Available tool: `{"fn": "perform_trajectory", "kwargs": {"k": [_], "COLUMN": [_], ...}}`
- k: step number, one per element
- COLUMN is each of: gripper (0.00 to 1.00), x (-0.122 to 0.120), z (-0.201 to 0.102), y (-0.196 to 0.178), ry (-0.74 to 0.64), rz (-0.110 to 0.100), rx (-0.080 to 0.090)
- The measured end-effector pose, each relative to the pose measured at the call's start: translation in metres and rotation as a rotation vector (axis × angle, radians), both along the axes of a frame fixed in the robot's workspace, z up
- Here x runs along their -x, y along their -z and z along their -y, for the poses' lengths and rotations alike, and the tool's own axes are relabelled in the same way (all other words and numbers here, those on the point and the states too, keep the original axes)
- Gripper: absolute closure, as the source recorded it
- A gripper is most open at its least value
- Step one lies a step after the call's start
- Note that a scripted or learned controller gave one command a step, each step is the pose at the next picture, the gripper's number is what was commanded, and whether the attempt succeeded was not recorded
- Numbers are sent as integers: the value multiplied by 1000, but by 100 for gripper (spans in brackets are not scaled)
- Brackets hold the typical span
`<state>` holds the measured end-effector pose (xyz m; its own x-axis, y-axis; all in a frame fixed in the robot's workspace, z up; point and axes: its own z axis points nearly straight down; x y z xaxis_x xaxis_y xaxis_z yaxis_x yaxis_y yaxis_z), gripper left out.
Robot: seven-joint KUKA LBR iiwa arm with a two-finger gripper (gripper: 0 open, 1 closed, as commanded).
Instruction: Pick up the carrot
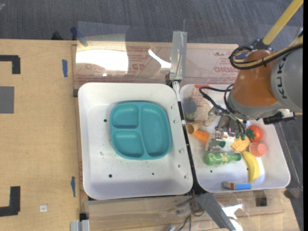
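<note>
End effector (pixel 222 137) low in right bin (pixel 278 173), just right of carrot (pixel 201 135); whether it is apart or together, cannot tell. Green bottle (pixel 221 158) just nearer.

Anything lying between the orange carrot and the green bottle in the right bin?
No: bare white bin floor separates the orange carrot from the green bottle, per the camera view.

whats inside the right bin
In the right bin: carrot, green bottle, banana, tomato, and a marker. The gripper covers whatever lies beneath it.

grey arm reaching down; hand (pixel 222 137) low, wrist bent
</note>
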<state>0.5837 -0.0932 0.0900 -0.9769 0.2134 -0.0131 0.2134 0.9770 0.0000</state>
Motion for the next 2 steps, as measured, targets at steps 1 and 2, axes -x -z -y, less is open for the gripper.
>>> {"fn": "perform_trajectory", "kwargs": {"k": [1, 2], "gripper": [0, 0], "x": [24, 9], "z": [-2, 0], "y": [0, 0], "ry": [-74, -166], "rz": [1, 0], "rx": [-1, 1]}}
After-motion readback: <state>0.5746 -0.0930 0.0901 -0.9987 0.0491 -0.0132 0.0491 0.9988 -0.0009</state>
